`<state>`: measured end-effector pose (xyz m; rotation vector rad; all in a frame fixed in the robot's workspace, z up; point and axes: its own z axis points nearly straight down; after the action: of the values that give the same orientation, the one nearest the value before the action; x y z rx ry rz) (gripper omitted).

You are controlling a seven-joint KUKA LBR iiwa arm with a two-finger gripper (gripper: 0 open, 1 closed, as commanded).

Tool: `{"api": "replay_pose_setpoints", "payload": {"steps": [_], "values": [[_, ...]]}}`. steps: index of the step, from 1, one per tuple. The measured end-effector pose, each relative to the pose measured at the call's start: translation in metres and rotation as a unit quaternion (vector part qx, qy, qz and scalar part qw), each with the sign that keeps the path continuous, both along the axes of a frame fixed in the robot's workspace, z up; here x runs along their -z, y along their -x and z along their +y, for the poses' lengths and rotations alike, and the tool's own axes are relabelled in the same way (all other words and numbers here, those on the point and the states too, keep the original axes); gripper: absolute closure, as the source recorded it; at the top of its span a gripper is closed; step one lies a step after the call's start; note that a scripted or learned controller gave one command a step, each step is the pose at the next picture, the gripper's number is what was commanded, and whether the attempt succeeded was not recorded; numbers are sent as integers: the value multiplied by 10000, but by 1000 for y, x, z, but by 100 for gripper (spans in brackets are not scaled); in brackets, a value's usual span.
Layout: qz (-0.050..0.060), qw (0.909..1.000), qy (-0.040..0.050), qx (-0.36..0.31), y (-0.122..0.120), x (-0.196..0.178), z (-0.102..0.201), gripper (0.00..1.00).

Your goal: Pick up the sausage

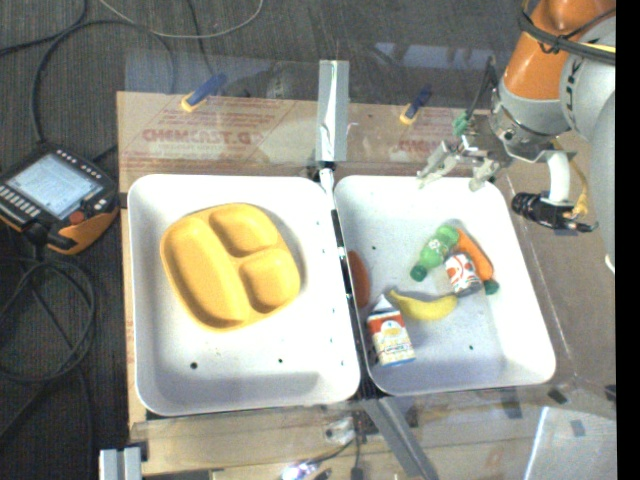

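The sausage (357,272) is a small reddish-brown piece lying against the left wall of the right bin (520,368), just right of the divider between the bins. My gripper (458,165) hangs over the back edge of the right bin, far up and to the right of the sausage. Its two pale fingers (433,169) are spread apart with nothing between them.
The right bin also holds a green bottle (434,252), a carrot (477,256), a small can (461,273), a banana (423,305) and a small carton (390,338). A yellow divided plate (232,263) lies in the left bin (160,368). A pendant (55,198) sits at far left.
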<state>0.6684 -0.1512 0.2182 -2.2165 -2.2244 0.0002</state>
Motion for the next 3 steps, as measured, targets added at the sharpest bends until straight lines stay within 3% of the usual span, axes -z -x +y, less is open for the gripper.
{"api": "replay_pose_setpoints", "payload": {"steps": [1,2,3], "values": [[0,9964,8,846,75,29,-61,0],[-91,9980,19,622,72,91,-66,0],[-78,9981,10,611,72,84,-64,100]]}}
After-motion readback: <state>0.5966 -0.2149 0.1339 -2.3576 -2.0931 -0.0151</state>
